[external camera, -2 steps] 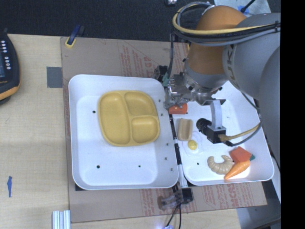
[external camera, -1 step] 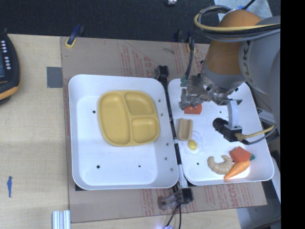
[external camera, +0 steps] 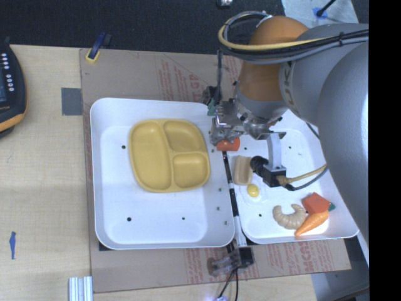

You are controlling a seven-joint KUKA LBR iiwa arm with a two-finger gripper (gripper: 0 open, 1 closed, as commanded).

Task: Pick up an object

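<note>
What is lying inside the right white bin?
In the right bin: a toy carrot, a shrimp, a small yellow piece, a tan bread-like piece and a small red piece. The arm covers the bin's far part.

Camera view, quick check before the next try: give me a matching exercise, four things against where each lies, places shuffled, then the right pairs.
Things:
1. yellow divided plate
2. toy carrot
3. small red piece
4. toy shrimp

Places:
A. right bin, near front edge, just left of the carrot
B. left bin, towards the back
C. right bin, front right corner area
D. right bin's back left corner, under the hand

Pairs: 1-B, 2-C, 3-D, 4-A
</note>
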